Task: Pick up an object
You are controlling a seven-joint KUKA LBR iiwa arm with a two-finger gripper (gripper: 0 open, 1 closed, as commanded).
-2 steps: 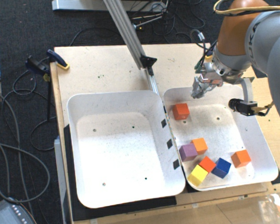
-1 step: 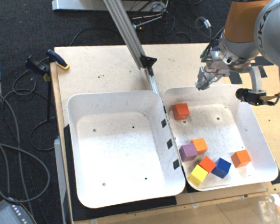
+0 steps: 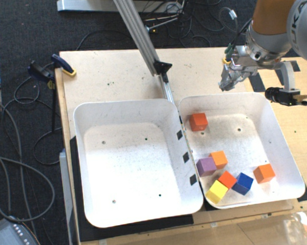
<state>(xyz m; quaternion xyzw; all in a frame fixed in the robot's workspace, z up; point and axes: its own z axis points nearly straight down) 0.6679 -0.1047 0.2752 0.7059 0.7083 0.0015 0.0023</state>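
Orange cube (image 3: 198,121) alone, far side of right bin (image 3: 281,130) | easiest target | hand (image 3: 228,81) parked above far rim, finger gap can't be told

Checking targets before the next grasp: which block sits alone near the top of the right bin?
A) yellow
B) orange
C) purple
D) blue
B: the orange block sits apart near the right bin's upper left; the other blocks cluster lower down.

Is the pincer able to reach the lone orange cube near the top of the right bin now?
Probably yes. The pincer hangs above the right bin, and the orange cube stands apart from the other cubes with bare floor around it.
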